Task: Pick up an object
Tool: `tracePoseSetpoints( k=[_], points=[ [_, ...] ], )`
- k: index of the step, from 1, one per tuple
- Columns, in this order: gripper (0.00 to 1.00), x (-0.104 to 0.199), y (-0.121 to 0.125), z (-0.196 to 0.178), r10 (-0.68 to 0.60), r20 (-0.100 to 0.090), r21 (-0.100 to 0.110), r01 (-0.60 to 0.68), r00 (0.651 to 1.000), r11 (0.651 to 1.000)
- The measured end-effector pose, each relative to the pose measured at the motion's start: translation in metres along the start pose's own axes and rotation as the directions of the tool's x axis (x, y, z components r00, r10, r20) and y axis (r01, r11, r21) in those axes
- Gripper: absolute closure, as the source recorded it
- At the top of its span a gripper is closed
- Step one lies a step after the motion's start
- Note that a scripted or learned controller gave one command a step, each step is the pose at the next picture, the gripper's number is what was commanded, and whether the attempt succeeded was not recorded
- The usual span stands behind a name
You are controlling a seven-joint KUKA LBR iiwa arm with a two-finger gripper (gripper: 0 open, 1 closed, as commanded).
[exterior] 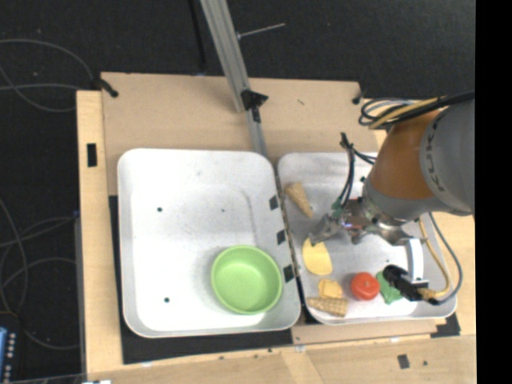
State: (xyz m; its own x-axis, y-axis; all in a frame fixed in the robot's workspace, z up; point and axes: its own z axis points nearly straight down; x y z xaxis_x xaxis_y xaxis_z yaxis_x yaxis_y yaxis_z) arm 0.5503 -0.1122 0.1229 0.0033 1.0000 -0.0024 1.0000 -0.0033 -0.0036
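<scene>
in the right bin (320,166) a yellow piece (317,257) lies just under my pincer (330,229); i cannot tell its state. near it lie a cone (299,199), a waffle piece (330,302), a tomato (366,286) and a green thing (390,292). a green bowl (246,279) sits in the left bin (184,190) on the worktop (176,110).

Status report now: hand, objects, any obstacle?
Hand low in right bin, above yellow piece. Nothing seen held. Tomato and cone nearby.
</scene>
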Motion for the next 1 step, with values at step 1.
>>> tracePoseSetpoints(
  k=[1],
  points=[
    [0.0,-0.002,0.0005,0.022,0.0,0.0,-0.004,0.0,1.0,1.0]
  ],
)
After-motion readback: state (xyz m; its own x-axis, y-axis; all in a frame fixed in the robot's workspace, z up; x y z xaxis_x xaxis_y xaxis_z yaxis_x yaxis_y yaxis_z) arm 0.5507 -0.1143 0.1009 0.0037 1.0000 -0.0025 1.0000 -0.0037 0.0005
